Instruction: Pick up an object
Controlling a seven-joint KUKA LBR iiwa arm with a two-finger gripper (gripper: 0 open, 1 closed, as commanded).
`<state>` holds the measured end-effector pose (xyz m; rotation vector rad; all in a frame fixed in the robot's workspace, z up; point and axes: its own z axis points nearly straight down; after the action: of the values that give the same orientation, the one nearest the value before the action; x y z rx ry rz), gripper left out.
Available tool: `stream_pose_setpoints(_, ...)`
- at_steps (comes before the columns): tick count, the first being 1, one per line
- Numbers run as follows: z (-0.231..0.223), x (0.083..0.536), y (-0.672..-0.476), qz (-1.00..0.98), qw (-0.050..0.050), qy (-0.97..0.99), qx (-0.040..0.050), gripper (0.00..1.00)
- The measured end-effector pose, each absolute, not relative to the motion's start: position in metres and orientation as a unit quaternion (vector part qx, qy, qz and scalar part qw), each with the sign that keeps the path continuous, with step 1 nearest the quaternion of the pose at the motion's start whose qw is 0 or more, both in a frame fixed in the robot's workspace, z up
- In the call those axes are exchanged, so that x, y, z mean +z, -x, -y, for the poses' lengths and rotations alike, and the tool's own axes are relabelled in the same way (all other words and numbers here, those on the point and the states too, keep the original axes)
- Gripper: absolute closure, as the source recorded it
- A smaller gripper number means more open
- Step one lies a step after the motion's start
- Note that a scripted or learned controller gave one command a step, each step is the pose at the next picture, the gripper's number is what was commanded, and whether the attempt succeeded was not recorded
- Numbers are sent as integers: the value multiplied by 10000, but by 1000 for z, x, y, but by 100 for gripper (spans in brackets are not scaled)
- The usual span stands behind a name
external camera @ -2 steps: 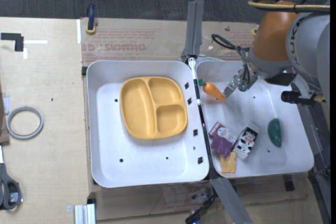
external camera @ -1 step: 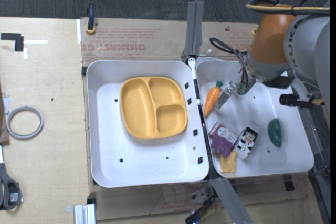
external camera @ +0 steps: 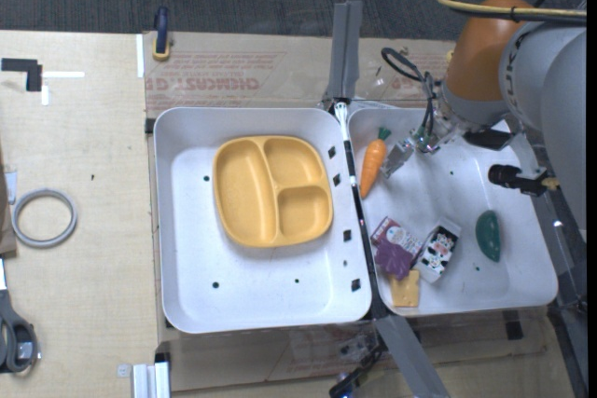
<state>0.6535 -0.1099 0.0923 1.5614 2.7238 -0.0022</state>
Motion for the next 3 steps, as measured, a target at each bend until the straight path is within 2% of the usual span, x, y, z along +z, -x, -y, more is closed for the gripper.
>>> stream_pose_setpoints(1, 101, 137, -659, -8298, 14, -5581, -3, 0)
stream_pose_setpoints(2, 111, 92, -659, -7393, 2, -6734, -9, 0)
stream_pose_setpoints(3, 112, 92, -620, -7186, 3, -6954, -11, 0)
